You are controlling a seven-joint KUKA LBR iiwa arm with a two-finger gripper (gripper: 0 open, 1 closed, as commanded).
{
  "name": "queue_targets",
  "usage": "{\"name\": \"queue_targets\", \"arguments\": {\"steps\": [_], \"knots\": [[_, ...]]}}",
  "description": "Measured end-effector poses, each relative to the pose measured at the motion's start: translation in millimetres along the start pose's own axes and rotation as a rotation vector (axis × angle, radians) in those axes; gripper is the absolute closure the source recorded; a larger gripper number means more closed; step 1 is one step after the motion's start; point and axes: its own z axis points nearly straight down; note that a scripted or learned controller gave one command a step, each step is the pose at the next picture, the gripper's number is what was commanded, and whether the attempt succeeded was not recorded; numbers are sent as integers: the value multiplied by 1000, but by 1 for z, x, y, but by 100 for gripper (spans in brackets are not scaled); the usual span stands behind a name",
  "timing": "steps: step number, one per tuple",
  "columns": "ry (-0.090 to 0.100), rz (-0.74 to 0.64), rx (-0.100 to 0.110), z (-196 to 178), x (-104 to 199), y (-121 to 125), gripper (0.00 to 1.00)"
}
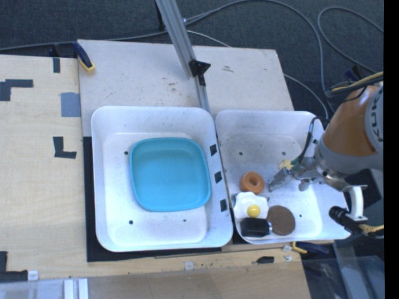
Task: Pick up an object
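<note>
Nearest the camera, in the right bin [312, 226], four small items lie along the front wall: a black block [254, 228], a brown disc [281, 220] just beside it, a toy fried egg [250, 205] touching the block's far edge, and beyond that an orange ring [252, 182]. All look like light, rigid toy pieces. Judged best for pickup is the ring: it lies apart from the others, and pinching one side of its rim should hold it. The disc and egg lie flat and offer little purchase. The gripper [278, 179] sits low in the bin, near the ring's right side, not touching it. The state of the jaws cannot be told here. The arm [352, 136] enters from the right, wrist bent downward. The left bin [112, 167] holds a blue tray [169, 173].
</note>
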Motion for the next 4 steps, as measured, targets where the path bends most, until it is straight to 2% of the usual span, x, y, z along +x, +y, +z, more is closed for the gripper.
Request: {"name": "queue_targets", "arguments": {"steps": [1,4], "knots": [[0,-1,-3,-12,0,1,100],[-2,0,-8,-141,11,2,100]]}}
